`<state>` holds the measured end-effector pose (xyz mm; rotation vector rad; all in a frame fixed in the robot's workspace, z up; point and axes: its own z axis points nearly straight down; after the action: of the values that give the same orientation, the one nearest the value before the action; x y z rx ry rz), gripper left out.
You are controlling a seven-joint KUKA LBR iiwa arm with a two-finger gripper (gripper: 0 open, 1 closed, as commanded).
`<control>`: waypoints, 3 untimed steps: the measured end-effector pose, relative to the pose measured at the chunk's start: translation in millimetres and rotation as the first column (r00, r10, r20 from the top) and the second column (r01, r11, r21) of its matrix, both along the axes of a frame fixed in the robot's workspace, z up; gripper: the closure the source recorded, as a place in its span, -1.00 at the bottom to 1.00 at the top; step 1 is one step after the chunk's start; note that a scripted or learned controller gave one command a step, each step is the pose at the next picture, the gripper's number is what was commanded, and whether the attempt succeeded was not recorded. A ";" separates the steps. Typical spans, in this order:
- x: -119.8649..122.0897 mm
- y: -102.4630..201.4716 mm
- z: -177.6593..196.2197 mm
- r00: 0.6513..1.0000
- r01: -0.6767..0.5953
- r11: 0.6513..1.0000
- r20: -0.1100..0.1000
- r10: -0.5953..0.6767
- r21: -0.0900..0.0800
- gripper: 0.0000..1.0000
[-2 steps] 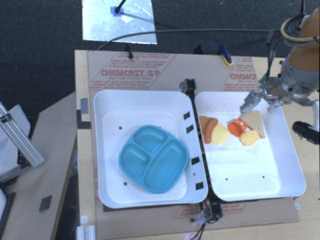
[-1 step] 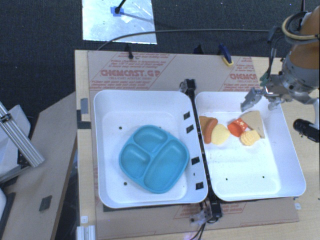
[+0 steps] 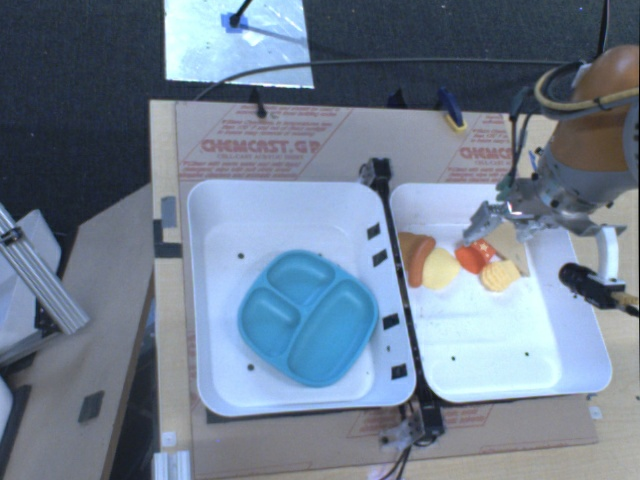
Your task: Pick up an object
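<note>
A shallow white left bin (image 3: 215,268) sits on a tan bench (image 3: 120,258) and holds a light blue plate (image 3: 307,315) with three compartments, lying flat near the bin's middle. A black divider strip (image 3: 395,288) with clips runs between this bin and its neighbour.

The white right bin (image 3: 520,368) holds a small cluster of toy food near its upper left part. From the left: an orange, elongated piece (image 3: 414,250) like a carrot or sausage, a pale yellow rounded piece (image 3: 441,269) touching it, a red piece (image 3: 474,257) just beside that, and a yellow ridged piece (image 3: 500,275) at the right end.

The gripper (image 3: 492,220) hangs just above the red piece, at the end of the grey arm (image 3: 590,118) with its orange band. Its two fingers point down toward the cluster with a gap between them, apart and gripping nothing.

Under the bins lies a cardboard-coloured sheet (image 3: 300,138) printed in red with "CHEMCAST GP", repeated on its upper right part. Beyond it, a silvery square sheet (image 3: 235,28) with a blue mark lies on dark carpet (image 3: 80,68).
</note>
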<state>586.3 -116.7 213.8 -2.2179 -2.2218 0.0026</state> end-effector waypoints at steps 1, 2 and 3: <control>0.4 -1.7 -62.7 1.000 0.001 1.000 0.000 -0.001 0.000 -1.00; 11.9 -4.6 -114.5 1.000 0.000 1.000 0.008 0.000 -0.004 -1.00; 15.3 -6.4 -98.0 1.000 0.001 1.000 0.022 -0.001 -0.009 1.00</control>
<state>601.6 -123.1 115.8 -2.2346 -2.2355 -0.0120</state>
